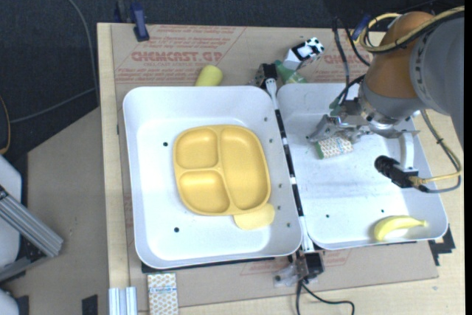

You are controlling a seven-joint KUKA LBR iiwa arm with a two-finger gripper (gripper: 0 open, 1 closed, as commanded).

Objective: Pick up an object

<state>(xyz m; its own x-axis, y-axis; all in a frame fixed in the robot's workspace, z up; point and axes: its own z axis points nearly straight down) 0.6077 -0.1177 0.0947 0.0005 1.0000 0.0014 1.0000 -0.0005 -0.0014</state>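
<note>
Gripper [335, 130] sits low in the right white bin [346, 225], right over a small green-and-white patterned packet [335, 147]; you can't tell how far it's open. Yellow banana [397, 227] hugs the near right corner, mid-floor looks roomy

Two white bins sit side by side on the bench, the left bin [147, 181] and the right bin [354, 217]. Taking the left bin as the landmark, it holds one yellow divided plate [220, 167] at its middle and one small yellow piece [256, 217] touching that plate's near edge, while one yellow cylinder [209, 75] lies on the bench just beyond its far rim. In the bin to its right there are one banana [398, 227] at the near right corner and one small speckled packet [334, 147] toward the far side; one black-and-white toy [306, 51] stands beyond the far corner where the two bins meet.
</note>
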